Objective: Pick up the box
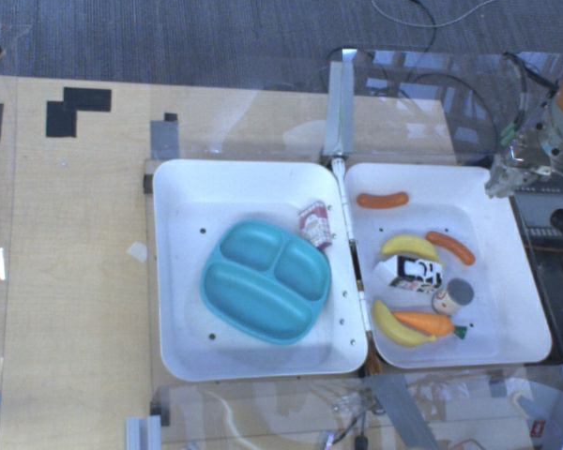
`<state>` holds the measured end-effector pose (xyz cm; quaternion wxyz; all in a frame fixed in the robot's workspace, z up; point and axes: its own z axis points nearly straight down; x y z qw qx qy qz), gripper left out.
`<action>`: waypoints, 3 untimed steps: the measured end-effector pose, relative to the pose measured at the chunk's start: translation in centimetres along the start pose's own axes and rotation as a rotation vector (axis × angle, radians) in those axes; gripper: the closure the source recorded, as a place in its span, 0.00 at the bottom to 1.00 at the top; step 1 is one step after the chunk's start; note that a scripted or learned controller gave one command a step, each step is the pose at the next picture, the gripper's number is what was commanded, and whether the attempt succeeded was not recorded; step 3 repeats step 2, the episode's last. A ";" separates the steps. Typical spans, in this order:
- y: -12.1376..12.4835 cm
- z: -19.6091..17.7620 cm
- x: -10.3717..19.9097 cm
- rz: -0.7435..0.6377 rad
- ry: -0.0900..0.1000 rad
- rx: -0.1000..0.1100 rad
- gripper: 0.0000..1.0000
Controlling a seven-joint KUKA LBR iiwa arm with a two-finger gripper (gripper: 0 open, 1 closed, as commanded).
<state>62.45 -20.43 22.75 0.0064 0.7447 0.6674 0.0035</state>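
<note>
In the right-hand bin [507, 251], close to its middle, lies the box [411, 273], a small white carton with dark print on top, resting flat on the bin floor. Everything else in that bin crowds around it. A yellow banana [409, 246] sits just above the box and seems to touch its upper edge. A second banana [395, 324] curves just below the box, with an orange carrot [426, 322] lying across it. To the box's right a grey round disc [460, 292] rests beside a small tan piece [442, 301] that I cannot make out well; it may be a little toy figure. An orange-red sausage [450, 246] lies up and to the right of the box, and another sausage [383, 199] sits well above it, near the bin's far wall.

Left of the box, across the divider, the other bin [178, 251] holds a turquoise divided plate [266, 281] and a small red-and-white packet [315, 225] leaning by the wall nearest the box.

The gripper [507, 178] hangs far up and to the right of the box, over the bin's far right corner, well apart from it. It holds nothing of the bin's contents, and how wide it stands I cannot tell from here.
</note>
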 end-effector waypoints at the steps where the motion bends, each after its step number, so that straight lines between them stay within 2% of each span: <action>1: 0.2 -1.2 0.1 -0.007 -0.001 -0.006 1.00; 3: 0.4 -2.4 0.2 -0.013 -0.003 -0.013 1.00</action>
